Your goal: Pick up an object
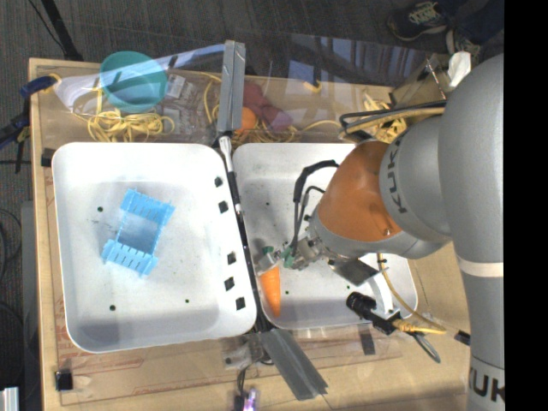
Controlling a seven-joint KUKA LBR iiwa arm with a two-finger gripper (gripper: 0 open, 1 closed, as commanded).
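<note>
We've got the arm (pixel 402 195) reaching in from the right and bent low over the right bin (pixel 257 165), orange band tipped down toward the bin's left wall — that lean makes sense, since the likeliest pick is the orange object (pixel 271 290) lying hard against that wall near the bin's front-left corner. The tool (pixel 287 257) sits just above and beside it, near but not visibly around it, and we honestly can't tell how it's set because the wrist blocks that bit. So our guess is it's lining up a grab, not carrying anything yet. Over in the left bin (pixel 77 169), the blue comb-like piece (pixel 135 232) lies flat in the middle-left, well apart from all this — probably just another candidate waiting its turn
</note>
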